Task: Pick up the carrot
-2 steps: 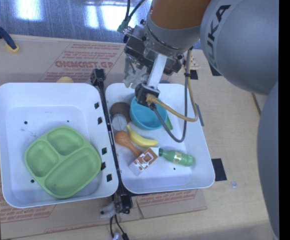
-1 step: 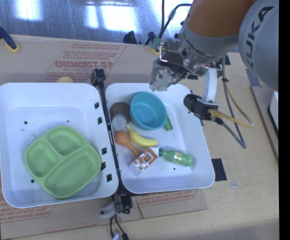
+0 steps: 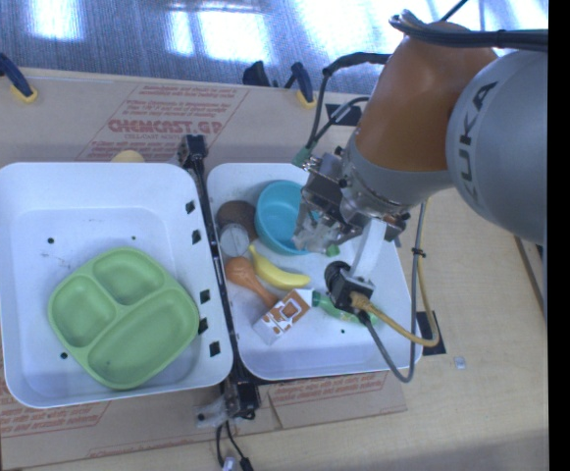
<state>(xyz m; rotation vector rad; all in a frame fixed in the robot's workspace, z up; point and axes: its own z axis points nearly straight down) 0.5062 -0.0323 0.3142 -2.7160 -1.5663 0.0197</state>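
Two shallow white bins side by side on a brown cardboard sheet (image 3: 167, 116).

Left bin (image 3: 20, 204): one green divided plate (image 3: 123, 317), three compartments, lying flat toward the near side.

Right bin (image 3: 294, 356), left to right:
- one brown rounded item (image 3: 232, 212) by the dividing wall, with a small grey round item (image 3: 233, 236) just in front of it;
- one carrot (image 3: 247, 278), orange, lying flat near the dividing wall, just beside the banana;
- one banana (image 3: 277, 271), yellow, in front of the bowl;
- one small brown-and-white carton (image 3: 284, 315), nearer the front;
- one blue bowl (image 3: 283, 216), toward the back;
- one green item (image 3: 336, 310), mostly hidden.

Gripper (image 3: 319, 232): hangs over the right bin just beside the bowl's right edge, apart from the carrot. Cannot tell how far the claw is open, nor whether it holds anything.
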